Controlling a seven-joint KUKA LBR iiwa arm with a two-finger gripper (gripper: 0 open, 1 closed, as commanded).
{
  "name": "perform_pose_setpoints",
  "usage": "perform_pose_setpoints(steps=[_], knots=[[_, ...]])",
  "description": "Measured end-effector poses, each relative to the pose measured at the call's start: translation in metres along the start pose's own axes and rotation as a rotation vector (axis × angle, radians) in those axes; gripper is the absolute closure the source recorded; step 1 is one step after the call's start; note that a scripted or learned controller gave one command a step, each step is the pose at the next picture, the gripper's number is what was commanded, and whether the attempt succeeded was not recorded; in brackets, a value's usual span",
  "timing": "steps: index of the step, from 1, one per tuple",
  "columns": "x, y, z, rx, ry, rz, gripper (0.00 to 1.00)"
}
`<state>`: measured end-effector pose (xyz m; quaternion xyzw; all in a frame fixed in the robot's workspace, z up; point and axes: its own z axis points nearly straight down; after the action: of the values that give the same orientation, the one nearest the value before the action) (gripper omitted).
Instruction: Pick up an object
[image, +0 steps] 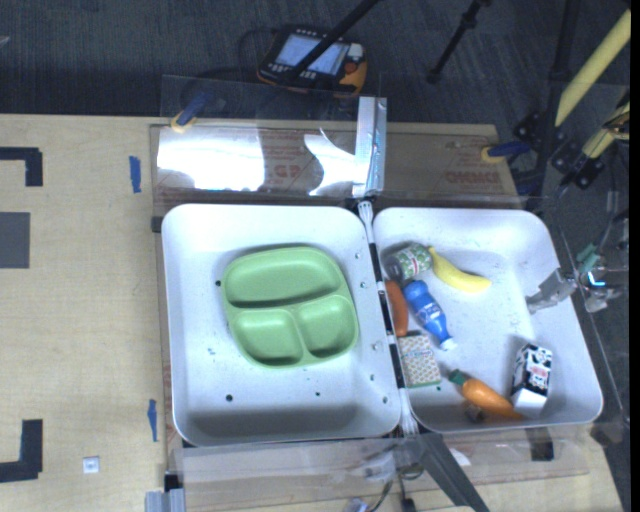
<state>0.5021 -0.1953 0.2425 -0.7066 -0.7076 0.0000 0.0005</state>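
A: Nothing is lifted yet, as far as we can judge. Every object we see lies on a bin floor, so the whole pick is ahead of us.

B: Agreed. We find the gripper (585, 280) at the right edge of the frame, over the right rim of the right bin (500, 232), apart from all the items. We cannot tell how it is set; it is too small and blurred there.

A: Then the containers. The left bin (190, 300) holds a green divided tray (290, 303), lying flat near its middle, with its three compartments bare.

B: The right bin carries the things we could pick. Along its left wall we see a green can (411, 262), a blue bottle (427, 314) below it, an orange piece (398, 307) just beside the bottle, and a small patterned packet (419, 360) lower down.

A: A banana (459, 275) lies to the right of the can, touching or nearly so. A carrot (484, 397) sits near the lower edge, and a small black-and-white carton (532, 376) stands at the lower right, just beside the carrot's tip.

B: The carton is nearest the gripper and stands clear of the cluster, so we judge it the easiest candidate.
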Motion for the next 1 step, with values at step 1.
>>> perform_pose_setpoints(steps=[1], knots=[[0.0398,0.0808,0.0613,-0.002,-0.001,0.124,0.00]])
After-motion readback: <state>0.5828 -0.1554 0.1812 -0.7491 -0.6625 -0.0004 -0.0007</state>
